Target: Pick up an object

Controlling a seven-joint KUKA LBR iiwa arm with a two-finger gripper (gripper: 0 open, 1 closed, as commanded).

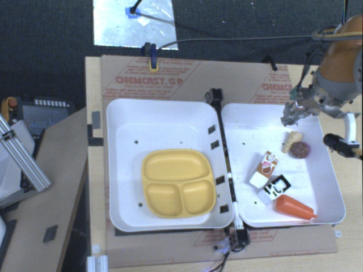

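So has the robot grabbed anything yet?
Not yet. The gripper is over the far part of the right bin with nothing seen in it. The orange carrot, small carton and round reddish piece all lie in the bin, so the pick is left.

Bench point(93, 152): you have a printed cardboard sheet point(187, 75) lying flat on it.
On sheet: left bin point(122, 123) and right bin point(249, 123), side by side, rims touching.

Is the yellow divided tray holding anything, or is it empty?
Empty. The yellow tray lies flat in the left bin, its three compartments showing bare yellow.
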